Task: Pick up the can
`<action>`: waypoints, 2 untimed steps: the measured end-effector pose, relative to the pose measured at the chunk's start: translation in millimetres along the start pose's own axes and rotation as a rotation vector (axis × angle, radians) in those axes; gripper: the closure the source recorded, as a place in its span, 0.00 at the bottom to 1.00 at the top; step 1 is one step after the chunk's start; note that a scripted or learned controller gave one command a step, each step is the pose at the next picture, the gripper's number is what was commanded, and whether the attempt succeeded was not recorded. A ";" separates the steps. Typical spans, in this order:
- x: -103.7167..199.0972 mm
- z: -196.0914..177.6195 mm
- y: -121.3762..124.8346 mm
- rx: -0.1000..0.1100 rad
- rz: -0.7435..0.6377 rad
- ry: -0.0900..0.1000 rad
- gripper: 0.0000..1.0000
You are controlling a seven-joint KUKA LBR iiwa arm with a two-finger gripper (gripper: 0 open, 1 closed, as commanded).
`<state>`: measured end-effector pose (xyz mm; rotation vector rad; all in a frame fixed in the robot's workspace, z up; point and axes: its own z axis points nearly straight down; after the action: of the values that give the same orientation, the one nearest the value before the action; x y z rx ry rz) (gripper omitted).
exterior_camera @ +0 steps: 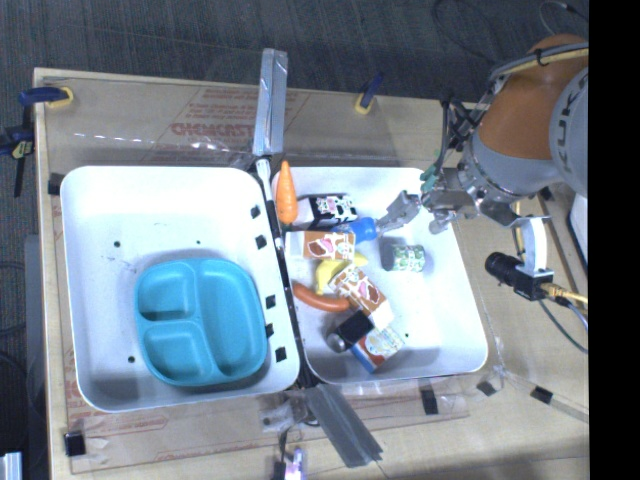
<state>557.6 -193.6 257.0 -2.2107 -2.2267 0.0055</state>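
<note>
Seemingly open-fingered, the grey two-finger gripper (408, 211) hovers beside the small green-labelled can (407, 258), bare white bin floor (445, 313) rightward; fingertips blurred

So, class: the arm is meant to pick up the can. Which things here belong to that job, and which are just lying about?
Job:
can
gripper
right bin

Lying about:
blue tray
left bin
carrot
banana
sausage
cartons
</note>
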 end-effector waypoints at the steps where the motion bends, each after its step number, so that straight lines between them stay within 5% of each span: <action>1: -16.1 65.2 -8.3 0.000 0.113 0.000 0.00; 2: -13.3 92.4 0.2 0.001 0.139 0.000 0.00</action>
<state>557.3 -206.8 164.6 -2.3596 -2.0674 0.0062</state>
